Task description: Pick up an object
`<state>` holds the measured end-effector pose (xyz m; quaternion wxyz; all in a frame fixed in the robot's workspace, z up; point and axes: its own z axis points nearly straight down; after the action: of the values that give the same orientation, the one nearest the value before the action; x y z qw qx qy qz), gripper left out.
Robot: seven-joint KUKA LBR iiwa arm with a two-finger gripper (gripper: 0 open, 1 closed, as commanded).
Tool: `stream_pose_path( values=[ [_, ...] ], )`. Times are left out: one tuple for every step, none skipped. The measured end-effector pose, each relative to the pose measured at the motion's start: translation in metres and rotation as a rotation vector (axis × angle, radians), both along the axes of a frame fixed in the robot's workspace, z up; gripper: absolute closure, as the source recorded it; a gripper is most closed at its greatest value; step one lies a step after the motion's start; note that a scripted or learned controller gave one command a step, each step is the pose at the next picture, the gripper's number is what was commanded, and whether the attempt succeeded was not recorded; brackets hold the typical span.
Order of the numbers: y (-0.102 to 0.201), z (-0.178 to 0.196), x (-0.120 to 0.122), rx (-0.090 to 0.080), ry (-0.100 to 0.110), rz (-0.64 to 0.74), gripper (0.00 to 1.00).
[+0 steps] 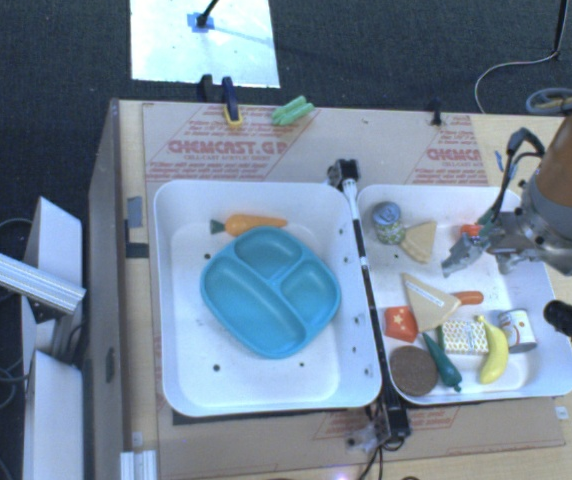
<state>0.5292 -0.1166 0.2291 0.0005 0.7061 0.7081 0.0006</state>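
Observation:
The right bin (562, 363) holds several toy foods. Among them are a small can (387, 217), a pale cheese wedge (421, 240), a triangular sandwich slice (432, 303), a banana (493, 350), a brown round cookie (414, 368) and a red square piece (400, 323). My gripper (463, 256) hangs over the middle of this bin. It is right of the cheese wedge and above the sandwich slice, with nothing seen in it. The grey and orange arm (571, 188) comes in from the right.
The left bin (191, 368) bears a blue divided plate (269, 290) and a carrot (251, 224) behind it. A green-handled tool (443, 362), a cracker (463, 337), a small tin (517, 328) and an orange stick (469, 296) crowd the right bin's front.

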Motion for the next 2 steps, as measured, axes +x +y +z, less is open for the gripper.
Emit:
stream_pose_path(
  values=[
    [-0.082,-0.129,0.053,-0.001,0.003,-0.003,0.0],
    [-0.082,-0.144,0.103,0.0,-0.001,0.0,0.0]
  ],
)
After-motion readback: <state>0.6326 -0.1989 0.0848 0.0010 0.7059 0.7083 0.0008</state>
